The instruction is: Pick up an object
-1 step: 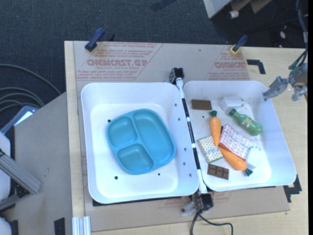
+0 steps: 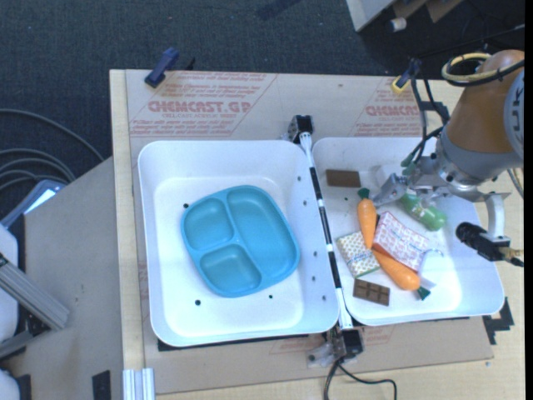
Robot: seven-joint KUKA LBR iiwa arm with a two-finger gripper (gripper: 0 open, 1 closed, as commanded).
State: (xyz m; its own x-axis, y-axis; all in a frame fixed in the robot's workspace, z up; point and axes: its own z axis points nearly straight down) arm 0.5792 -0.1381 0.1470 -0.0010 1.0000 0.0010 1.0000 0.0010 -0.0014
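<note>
Tool (image 2: 405, 192) low in right bin (image 2: 475, 302), finger state unreadable; crowded carrots (image 2: 367, 219), green item (image 2: 426, 215), packet (image 2: 402, 242) — risk of nudging neighbours and closing on nothing

A single fixed camera looks down at a slant from above the brown cardboard-covered worktop (image 2: 250, 107), far enough back to take in both shallow white plastic bins (image 2: 158, 223).

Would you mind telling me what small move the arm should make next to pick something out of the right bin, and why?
Probably a short descent onto the green object. The gripper hangs over the upper part of the right bin, beside that object, with nothing visibly held. The carrots and the packet lie lower in the view, packed together, so the green object looks the nearest and least crowded target.
</note>
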